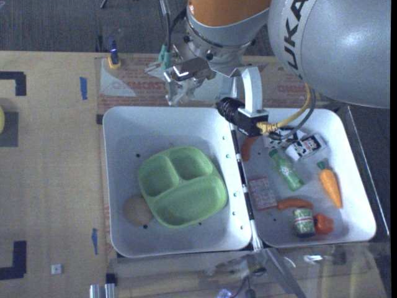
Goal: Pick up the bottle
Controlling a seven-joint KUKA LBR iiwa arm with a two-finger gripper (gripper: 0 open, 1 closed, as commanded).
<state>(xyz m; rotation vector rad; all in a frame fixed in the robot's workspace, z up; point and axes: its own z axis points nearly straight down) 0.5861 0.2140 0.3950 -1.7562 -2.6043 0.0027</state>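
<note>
Above the bins' far edge, hand raised, grip unclear, bottle lying apart.

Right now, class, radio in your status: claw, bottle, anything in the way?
Claw above the bins' far edge, holding nothing. Bottle lying in right bin, untouched. Carrot and milk carton close beside it.

camera view: fixed overhead | slanted down | both bins framed
</note>
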